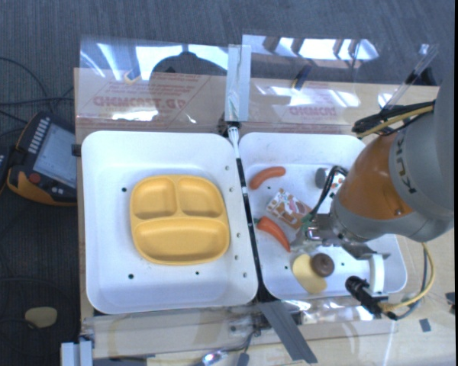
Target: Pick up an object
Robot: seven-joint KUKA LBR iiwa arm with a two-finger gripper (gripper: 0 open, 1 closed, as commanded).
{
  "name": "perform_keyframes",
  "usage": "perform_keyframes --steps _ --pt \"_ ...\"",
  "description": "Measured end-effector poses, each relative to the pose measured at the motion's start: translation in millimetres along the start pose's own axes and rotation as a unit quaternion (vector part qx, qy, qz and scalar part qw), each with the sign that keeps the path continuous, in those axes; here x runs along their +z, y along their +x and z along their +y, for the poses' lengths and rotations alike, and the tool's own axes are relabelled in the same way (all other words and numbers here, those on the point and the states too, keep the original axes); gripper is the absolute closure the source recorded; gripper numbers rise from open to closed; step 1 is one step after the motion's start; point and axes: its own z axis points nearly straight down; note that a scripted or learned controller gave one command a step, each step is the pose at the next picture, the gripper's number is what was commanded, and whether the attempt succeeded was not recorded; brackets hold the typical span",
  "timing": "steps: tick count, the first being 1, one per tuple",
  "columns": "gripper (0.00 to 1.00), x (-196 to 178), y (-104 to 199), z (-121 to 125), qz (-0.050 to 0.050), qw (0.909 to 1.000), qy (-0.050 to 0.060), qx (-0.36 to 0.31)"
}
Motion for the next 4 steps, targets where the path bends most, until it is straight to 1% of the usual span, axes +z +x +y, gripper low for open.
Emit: perform_keyframes --steps 1,2,3,4 --pt "0.0 1.5 3.4 -0.4 0.002 1.0 0.002 -0.002" --pt "0.0 3.6 0.4 76.9 0.002 0.9976 0.004 0.068" --pt "1.0 -5.3 -0.1 77.0 0.0 0.9977 0.006 0.068" --pt "1.0 -90.4 36.3 50.0 0.003 0.9999 0.011 -0.004"
